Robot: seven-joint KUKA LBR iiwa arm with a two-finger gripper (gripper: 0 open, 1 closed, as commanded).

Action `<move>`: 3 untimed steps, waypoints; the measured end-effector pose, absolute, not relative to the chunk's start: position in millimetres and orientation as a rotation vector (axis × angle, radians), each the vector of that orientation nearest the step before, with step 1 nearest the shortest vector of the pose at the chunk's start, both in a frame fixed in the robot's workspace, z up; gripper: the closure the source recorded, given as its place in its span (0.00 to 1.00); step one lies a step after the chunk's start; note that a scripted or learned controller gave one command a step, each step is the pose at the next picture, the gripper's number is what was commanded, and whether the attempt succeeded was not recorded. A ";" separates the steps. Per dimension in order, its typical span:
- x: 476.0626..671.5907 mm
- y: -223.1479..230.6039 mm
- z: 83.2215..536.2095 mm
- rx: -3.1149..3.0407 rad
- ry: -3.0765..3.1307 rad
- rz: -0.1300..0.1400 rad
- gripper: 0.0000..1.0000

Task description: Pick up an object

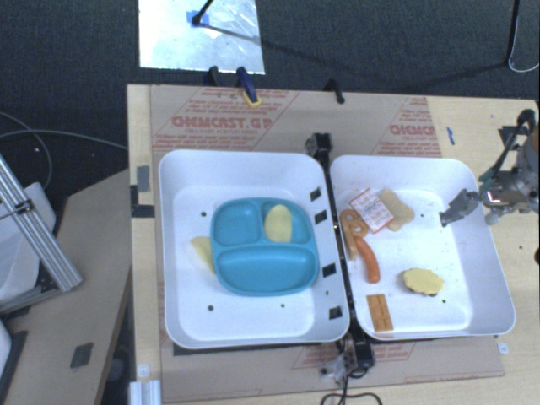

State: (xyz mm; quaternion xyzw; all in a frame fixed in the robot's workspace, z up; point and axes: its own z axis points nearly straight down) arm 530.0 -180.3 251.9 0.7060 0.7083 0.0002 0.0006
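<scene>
Nothing lifted yet; by judgement, the approach step, with no target chosen for sure. Six loose candidates in the right bin (498,306).

Nearest to the gripper (456,207): a pale beige block (396,207), flat and short, near the far edge, touching a red-and-white packet (371,209) on its left side. Toward the near right corner, well apart from the rest: a yellow patty (422,281) with a brown rim, round and low. Along the left wall: an orange ring (351,224), an orange sausage (368,260) just below it, touching or almost so. At the near edge: a flat brown wafer (380,311).

Gripper over the right edge of this bin, beside the far right corner, pointed inward at the level of the block. Open or closed: cannot tell from here. Nothing visible in its hold.

Next move, as a guess: reach left to the block, or toward the near edge to the patty, then descend straight. Patty probably easier, standing alone; block crowded by the packet.

Farther out, in the left bin (181,310): a blue plate (261,268) with a yellow piece (278,223) in its far right compartment.
</scene>
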 end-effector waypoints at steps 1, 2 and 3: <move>484.4 -102.4 188.2 2.218 2.238 -0.002 0.00; 486.6 -89.0 79.8 2.220 2.223 0.001 0.00; 487.8 -126.7 172.5 2.217 2.215 0.005 0.00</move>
